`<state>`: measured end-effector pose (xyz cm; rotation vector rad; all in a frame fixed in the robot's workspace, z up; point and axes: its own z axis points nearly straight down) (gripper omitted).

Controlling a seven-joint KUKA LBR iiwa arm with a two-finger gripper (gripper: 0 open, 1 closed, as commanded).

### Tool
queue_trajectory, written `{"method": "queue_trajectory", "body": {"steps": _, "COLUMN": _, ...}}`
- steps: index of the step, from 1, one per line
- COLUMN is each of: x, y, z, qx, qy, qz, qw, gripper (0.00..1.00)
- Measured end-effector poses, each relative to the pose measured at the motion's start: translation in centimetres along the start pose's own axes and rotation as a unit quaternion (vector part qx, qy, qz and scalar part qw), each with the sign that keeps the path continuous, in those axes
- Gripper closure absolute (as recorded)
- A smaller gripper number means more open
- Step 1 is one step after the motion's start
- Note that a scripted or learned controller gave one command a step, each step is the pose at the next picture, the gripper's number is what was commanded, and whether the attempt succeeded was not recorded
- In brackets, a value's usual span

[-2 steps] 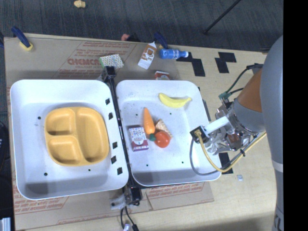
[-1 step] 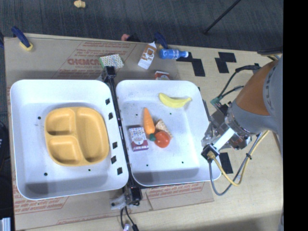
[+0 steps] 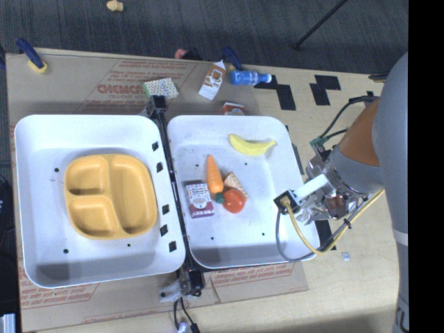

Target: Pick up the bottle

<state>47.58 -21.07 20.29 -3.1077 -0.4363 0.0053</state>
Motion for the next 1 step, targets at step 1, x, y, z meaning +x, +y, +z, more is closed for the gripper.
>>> {"method": "queue_trajectory", "body": {"steps": 1, "x": 0.05, "y": -0.05, "z": -0.98, "qx": 0.002, "qy": -0.001, "qz": -0.004, "qw": 1.0, "gripper": 1.0}}
